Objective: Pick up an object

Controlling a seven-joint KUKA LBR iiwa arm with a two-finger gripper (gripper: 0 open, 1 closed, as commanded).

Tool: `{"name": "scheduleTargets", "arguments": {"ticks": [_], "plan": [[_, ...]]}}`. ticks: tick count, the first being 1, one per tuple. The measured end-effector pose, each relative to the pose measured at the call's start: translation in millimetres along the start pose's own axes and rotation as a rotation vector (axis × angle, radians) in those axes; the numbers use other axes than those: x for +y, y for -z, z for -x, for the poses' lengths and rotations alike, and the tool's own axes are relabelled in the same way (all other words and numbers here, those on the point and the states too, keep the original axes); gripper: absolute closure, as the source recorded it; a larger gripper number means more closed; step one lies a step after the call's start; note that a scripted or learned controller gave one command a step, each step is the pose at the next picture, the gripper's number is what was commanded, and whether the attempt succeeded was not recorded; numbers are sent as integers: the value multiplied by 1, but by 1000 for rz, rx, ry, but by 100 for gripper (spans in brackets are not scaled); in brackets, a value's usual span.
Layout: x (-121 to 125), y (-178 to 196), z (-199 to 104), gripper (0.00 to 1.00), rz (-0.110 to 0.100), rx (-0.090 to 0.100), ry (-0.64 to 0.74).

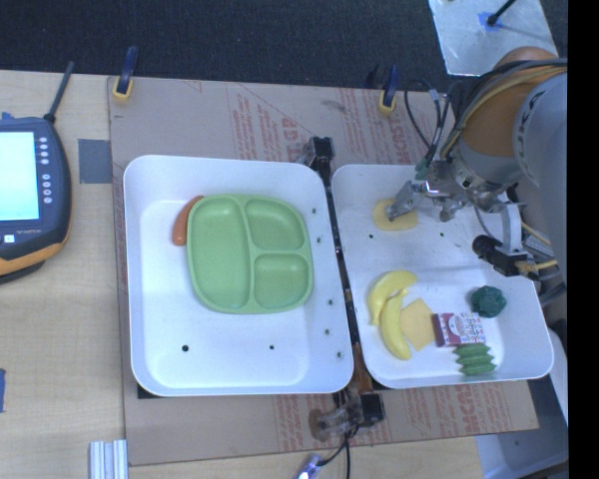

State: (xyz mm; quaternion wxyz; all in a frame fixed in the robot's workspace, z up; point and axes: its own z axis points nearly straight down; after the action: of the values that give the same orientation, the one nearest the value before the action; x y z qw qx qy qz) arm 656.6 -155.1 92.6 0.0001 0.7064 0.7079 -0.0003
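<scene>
The grey arm with the orange band is reaching in from the right over the far part of the right shallow white bin (539, 352). Its two-finger gripper (407, 204) is hanging low above a flat pale-yellow round piece (394, 217) that is lying on the bin floor near the far left corner. The metal fingers (399, 204) are pointing toward the piece and look close to it, but whether they are spread, pressed together or pinching anything cannot be told from this angle.

Nearer the front of the same bin, two yellow toy bananas (387, 302) are lying side by side, touching a pale yellow slice (416, 321). Just to the right of that slice a small red and white packet (459, 328) is resting, with a green ridged piece (474, 358) in front of it and a dark green broccoli-like lump (489, 301) behind it.

In the left shallow white bin (150, 267), a light green plastic divided plate (250, 252) is sitting flat, and an orange sausage-shaped toy (183, 222) is peeking out along its far left edge. A handheld control pendant with a lit screen (15, 193) is lying on the bench, well to the left of the bins.
</scene>
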Motion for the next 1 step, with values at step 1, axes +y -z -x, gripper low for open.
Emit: {"name": "scheduleTargets", "arguments": {"ticks": [1], "plan": [[0, 68, -9, 0, -1, 1, 1]]}}
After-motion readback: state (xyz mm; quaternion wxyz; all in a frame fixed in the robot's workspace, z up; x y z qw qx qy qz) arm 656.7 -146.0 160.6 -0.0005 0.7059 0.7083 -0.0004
